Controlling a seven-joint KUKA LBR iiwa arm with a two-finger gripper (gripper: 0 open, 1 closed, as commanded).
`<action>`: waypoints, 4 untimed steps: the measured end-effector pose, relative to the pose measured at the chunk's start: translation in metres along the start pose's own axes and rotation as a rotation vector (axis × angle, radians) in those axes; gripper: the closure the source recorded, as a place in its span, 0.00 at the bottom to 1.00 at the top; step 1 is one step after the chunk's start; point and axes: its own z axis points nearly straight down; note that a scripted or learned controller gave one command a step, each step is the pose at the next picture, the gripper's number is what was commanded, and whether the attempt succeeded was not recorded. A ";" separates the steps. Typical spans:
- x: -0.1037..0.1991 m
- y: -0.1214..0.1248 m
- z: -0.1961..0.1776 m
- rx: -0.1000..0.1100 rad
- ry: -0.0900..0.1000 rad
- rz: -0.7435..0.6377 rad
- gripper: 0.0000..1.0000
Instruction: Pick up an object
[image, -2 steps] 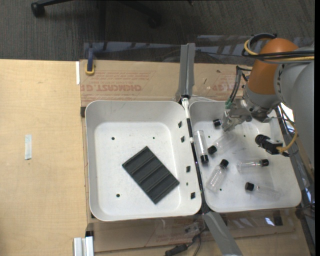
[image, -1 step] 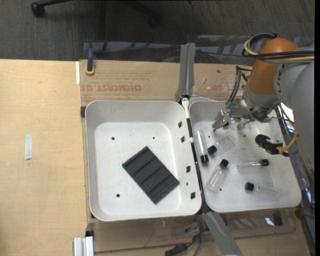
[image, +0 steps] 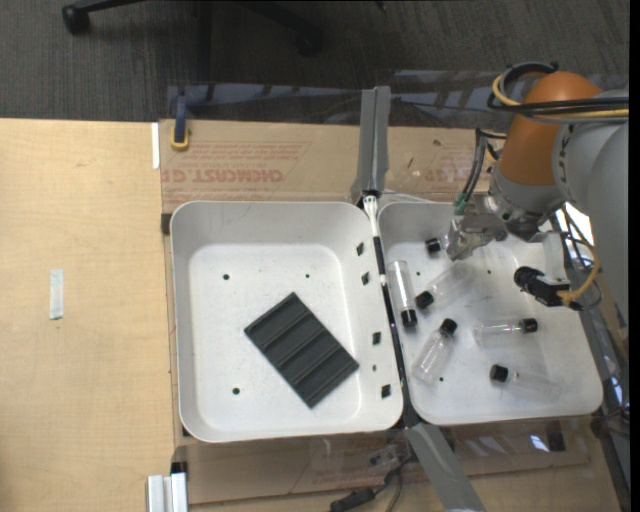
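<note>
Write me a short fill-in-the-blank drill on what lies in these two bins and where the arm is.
1. The dark ribbed rectangular panel lies in the ____ white bin.
2. The clear plastic vials with black caps lie in the ____ white bin.
3. The gripper sits over the ____ bin.
4. The band above the grey arm's wrist is ____.

Missing words: left; right; right; orange
</note>
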 end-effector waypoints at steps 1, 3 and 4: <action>0.000 0.000 0.000 0.000 0.000 0.000 0.00; -0.086 -0.004 0.014 -0.014 0.011 -0.036 0.00; -0.010 0.001 0.015 -0.016 0.001 -0.021 0.00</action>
